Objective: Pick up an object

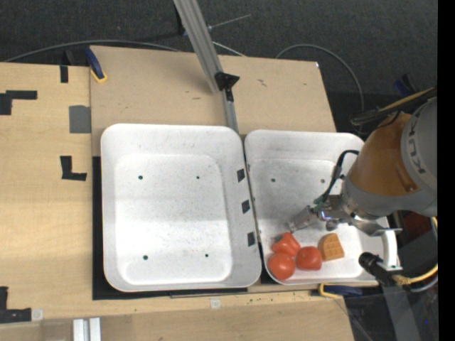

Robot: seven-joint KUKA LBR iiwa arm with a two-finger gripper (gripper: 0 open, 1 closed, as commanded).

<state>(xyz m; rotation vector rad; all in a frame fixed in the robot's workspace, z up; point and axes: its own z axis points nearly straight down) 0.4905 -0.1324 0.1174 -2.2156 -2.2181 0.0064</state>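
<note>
The gripper (pixel 304 221) hangs low inside the right-hand bin (pixel 298 151), its grey fingers (pixel 300 221) pointing toward the bin's middle; how far apart they stand cannot be told from this angle, and nothing shows between them. Just below and beside the fingertips lies a small cluster of objects in the bin's near corner — three red pieces and one tan. The uppermost red piece (pixel 286 244) sits closest to the fingertips, near but not clearly touching. A second red piece (pixel 281 265) lies against the bin's front rim, and a third (pixel 308 258) rests beside it, the three packed together. The tan block (pixel 331 247), orange-brown and squarish, lies just to the right of them, beneath the wrist.

Behind the fingers, the arm (pixel 419 155) rises out of the right side, its orange band (pixel 380 165) broad above the grey wrist, a black cable (pixel 342 163) looping over the bin's floor beside it.

The left-hand bin (pixel 170 137) sits flush against the right one — small black clips mark the seam between them. Both rest on a tan bench (pixel 163 77), where a grey pole (pixel 199 30) slants down to the bins' far edge.
</note>
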